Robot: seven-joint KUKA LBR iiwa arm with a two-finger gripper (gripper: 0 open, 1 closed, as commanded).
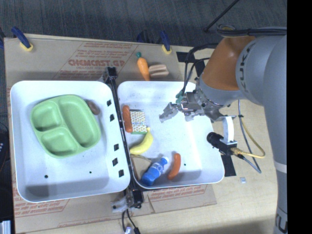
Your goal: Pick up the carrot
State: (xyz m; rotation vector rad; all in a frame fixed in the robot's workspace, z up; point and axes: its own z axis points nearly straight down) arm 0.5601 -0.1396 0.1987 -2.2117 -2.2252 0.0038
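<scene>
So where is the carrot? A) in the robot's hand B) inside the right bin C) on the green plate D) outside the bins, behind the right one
D: the carrot lies on the bench past the far rim of the right bin, next to a tan block.

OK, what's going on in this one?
A grey KUKA arm reaches in from the right, with its gripper above the right bin, holding nothing visible. The carrot lies outside that bin, on the bench past its far rim, beside a tan block. Not yet picked up. A green divided plate sits in the left bin.
</scene>
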